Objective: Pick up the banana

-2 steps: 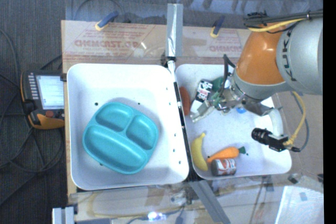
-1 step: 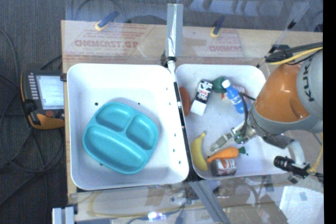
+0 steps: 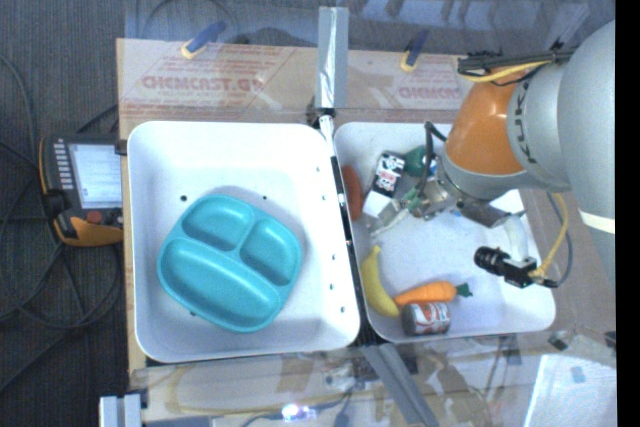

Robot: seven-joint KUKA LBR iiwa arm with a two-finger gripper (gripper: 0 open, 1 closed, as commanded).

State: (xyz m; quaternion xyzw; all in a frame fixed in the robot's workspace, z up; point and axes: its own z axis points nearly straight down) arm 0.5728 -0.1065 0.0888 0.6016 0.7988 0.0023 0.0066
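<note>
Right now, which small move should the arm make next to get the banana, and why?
Probably shift the gripper toward the view's lower left, then descend: the banana lies free against the right bin's left wall, beside the carrot.

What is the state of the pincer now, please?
Pincer: state cannot be told; it is over the right bin, apart from the banana.
</note>
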